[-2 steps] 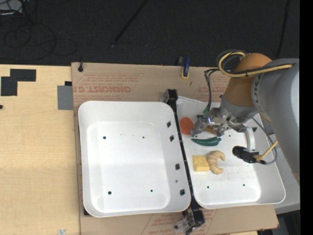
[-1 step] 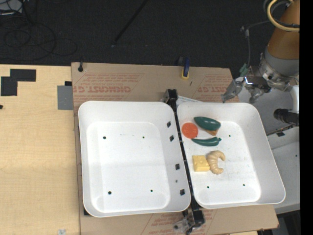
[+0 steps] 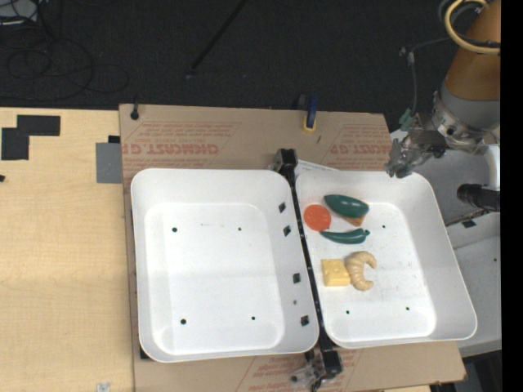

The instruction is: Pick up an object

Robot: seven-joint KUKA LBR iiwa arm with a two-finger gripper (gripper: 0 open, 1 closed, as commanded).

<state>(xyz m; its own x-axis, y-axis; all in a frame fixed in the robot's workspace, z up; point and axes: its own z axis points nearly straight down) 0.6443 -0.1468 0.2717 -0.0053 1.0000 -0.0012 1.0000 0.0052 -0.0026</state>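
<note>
The right bin [image 3: 425, 317] holds several small items near its left side. A red-orange round piece [image 3: 317, 216] lies by the divider. Beside it sits a dark green vegetable with a brown end [image 3: 346, 206]. Below them lies a slim green pepper [image 3: 345, 235]. A yellow block [image 3: 334, 272] touches a tan croissant-shaped piece [image 3: 361, 269]. My gripper [image 3: 402, 160] hangs over the bin's back right corner, away from all the items, with nothing seen between its fingers.
The left bin [image 3: 155, 219] stands next to the right one, joined by a black clamp strip [image 3: 298, 251]. Both rest on a cardboard sheet [image 3: 204, 133]. A blue clip [image 3: 310, 114] stands at the back. The arm's orange band [image 3: 474, 64] is upper right.
</note>
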